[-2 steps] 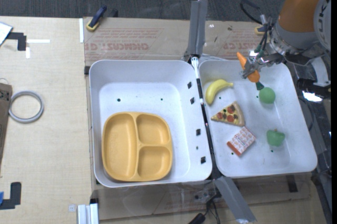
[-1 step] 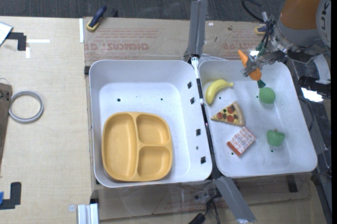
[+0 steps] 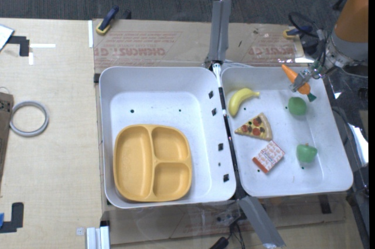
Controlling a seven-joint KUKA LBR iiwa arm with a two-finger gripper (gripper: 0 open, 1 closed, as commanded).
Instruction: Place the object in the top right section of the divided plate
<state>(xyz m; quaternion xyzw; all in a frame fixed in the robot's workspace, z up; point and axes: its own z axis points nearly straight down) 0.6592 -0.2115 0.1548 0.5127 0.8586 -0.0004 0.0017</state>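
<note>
The table [image 3: 53, 183] carries two white bins side by side, and the action is at the far right. The left bin [image 3: 158, 87] holds the yellow divided plate [image 3: 153, 163] toward its near left corner, with one long section on the left and two smaller ones stacked on the right. Every section looks bare, so nothing has been delivered.

The right bin [image 3: 293, 180] has the goods. The arm [image 3: 354, 19], grey with its orange band, comes in over the far right corner. Down the bin we go: a banana [image 3: 241, 98] near the far left corner, a pizza slice [image 3: 256, 127] just below it, a red and white packet [image 3: 269, 156] nearer the front edge, one green item [image 3: 297, 106] by the right wall and another green item [image 3: 306, 152] closer to the front.

Smallest of all, an orange carrot-like object [image 3: 291, 75] sits at the far edge of the right bin, right at the gripper [image 3: 306, 79]. The fingers look closed around it, its orange body poking out to the left, though the contact is small and hard to confirm.

My read: this is the pick, just secured or being secured. Next comes a lift clear of the bin wall, a long carry left across the divider, then a descent over the plate's far right section.
</note>
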